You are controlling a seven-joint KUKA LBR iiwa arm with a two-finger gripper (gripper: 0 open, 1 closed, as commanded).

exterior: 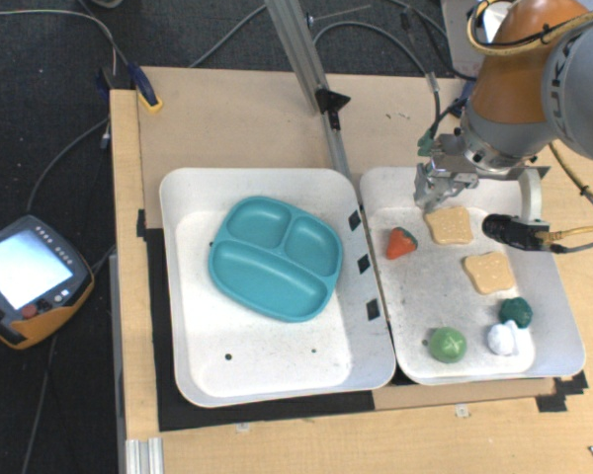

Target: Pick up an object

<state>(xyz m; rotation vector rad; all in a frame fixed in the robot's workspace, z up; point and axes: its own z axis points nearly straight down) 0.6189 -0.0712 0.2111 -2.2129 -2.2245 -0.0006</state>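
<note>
Two bins; jaws (433, 194) hover above the toast (449, 226) (their grip state unreadable).

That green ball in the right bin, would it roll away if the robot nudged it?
Probably. The green ball looks round and smooth, so a nudge would likely send it rolling. Its shine suggests a slippery grip. The bin rim should stop it.

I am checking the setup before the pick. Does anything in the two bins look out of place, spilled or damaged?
Nothing stands out. The teal divided plate lies flat, turned at an angle, in the left bin. The small food items, such as the strawberry and green ball, lie apart in the right bin.
</note>
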